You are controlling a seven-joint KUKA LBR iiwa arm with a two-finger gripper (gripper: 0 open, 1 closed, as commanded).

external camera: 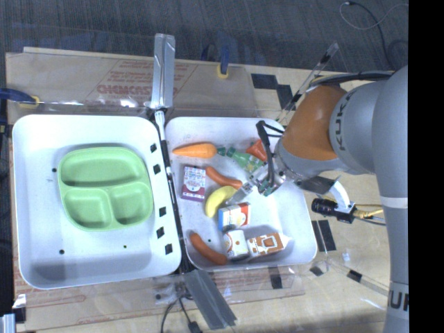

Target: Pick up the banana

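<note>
Banana (218, 200) lay in the right-hand bin (300, 217), just beside your hand (260, 184) on the side away from the arm, its yellow curve free and not between the fingers. You could not tell from this slant whether the hand was spread or pressed together, because the wrist and its orange band hid much of it. It hung low over the crowd of toy food, likely because the banana was hemmed in: an orange sausage (223, 177) touched it on the far side, a small carton (234, 217) sat just past it toward the bin's near edge, and a carrot (195, 150) lay further off. That packing probably forced you to come in at an angle, not straight down. Well apart from the hand, the left bin (35, 186) held a green divided tray (104, 186). I would judge the pick not yet made, with the close neighbours the main risk to a clean grip.
</note>
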